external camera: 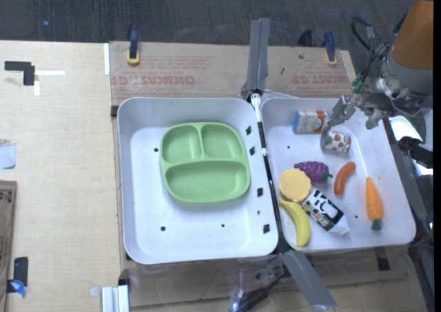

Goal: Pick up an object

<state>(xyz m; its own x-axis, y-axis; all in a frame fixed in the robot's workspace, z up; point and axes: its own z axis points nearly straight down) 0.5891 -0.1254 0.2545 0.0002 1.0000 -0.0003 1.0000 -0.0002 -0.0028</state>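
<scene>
My gripper point(355, 116) hangs over the back of the right bin point(393, 166), open, with nothing between its fingers. Its left finger point(339, 111) is just above a small white cup with orange spots point(335, 141) that lies on the bin floor. A blue and white carton point(309, 121) lies to the left of the gripper. Further forward are purple grapes point(313, 169), a red-orange pepper point(343, 176), an orange carrot point(373, 200), a yellow round piece point(295, 184), a banana point(298, 222) and a black and white packet point(325, 211).
The left bin point(138, 200) holds a green divided plate point(204, 162). A grey divider bar point(258, 56) stands behind the seam between the bins. Cables hang by the arm point(413, 42) at the right edge.
</scene>
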